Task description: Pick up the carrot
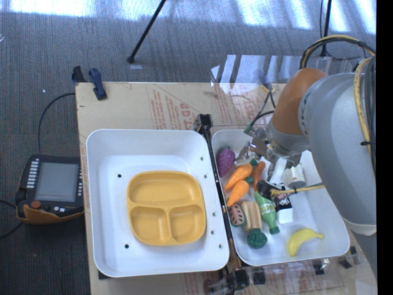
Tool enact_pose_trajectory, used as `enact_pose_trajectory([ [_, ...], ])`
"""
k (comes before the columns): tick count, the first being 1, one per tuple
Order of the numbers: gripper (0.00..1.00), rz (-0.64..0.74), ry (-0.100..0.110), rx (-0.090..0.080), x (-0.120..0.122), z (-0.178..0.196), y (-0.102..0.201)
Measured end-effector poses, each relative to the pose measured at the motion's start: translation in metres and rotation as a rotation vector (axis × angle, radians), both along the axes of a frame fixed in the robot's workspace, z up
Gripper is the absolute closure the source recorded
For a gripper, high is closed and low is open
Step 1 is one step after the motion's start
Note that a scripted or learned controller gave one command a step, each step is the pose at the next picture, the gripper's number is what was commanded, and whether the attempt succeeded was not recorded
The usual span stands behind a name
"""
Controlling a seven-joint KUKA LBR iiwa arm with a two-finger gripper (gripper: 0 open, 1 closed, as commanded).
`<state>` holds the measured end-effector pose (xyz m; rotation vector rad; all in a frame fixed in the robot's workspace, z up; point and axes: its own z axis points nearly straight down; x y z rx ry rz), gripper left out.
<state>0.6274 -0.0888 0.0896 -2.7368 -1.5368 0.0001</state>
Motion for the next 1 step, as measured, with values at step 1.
enact_pose_trajectory([
  [1, 1.00, 0.006, 0.009, 0.003, -0.0010, 0.0081, 0.0007],
])
